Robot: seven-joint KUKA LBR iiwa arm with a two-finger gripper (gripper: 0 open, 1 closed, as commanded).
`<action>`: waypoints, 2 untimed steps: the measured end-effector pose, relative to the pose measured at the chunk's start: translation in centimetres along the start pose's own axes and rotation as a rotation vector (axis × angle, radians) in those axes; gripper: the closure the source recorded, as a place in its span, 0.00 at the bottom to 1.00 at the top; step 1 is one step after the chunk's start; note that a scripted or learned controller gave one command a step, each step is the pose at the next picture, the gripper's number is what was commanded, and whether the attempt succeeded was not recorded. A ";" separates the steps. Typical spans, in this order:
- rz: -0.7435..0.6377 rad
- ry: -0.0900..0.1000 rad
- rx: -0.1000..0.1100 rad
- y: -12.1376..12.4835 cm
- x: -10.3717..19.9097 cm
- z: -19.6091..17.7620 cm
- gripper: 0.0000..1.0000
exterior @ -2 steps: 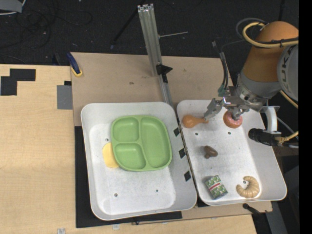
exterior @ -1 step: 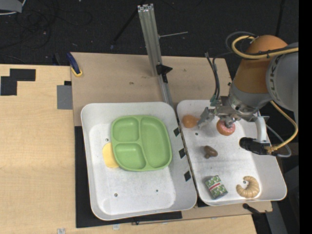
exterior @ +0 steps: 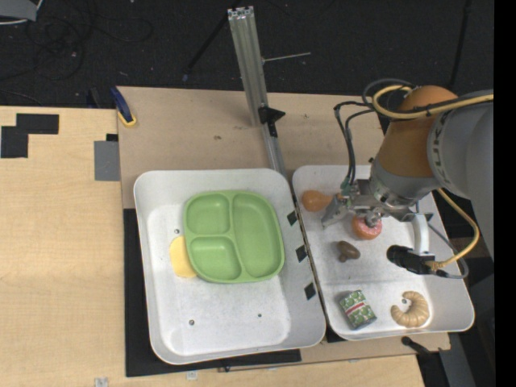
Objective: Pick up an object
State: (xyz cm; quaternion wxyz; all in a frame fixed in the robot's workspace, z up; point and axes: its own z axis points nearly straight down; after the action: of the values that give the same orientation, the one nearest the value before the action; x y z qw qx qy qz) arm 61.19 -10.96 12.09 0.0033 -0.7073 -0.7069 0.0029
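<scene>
In the right bin (exterior: 451, 317) lie several small objects: an orange rounded piece (exterior: 315, 201) at the far left, a red-and-white round piece (exterior: 369, 230) near the middle, a brown lump (exterior: 348, 251), a green patterned packet (exterior: 355, 309) and a tan croissant (exterior: 411, 309) near the front. My gripper (exterior: 367, 214) hangs low over the bin, directly above the red-and-white piece and partly covering its top. Whether it touches that piece I cannot tell.
The left bin (exterior: 226, 321) holds a green divided plate (exterior: 234, 236) with a yellow piece (exterior: 180, 258) poking out from under its left side. A metal post (exterior: 251, 71) rises behind the bins. The arm's black cable end (exterior: 407, 258) hangs right of the brown lump.
</scene>
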 end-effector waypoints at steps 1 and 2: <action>0.003 -0.001 -0.004 0.1 -0.1 -1.3 1.00; -0.001 -0.001 -0.012 0.3 0.7 -7.2 1.00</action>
State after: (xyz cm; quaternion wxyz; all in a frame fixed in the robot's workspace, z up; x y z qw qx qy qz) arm 61.50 -10.31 19.27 -0.0011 -0.7068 -0.7075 -0.0009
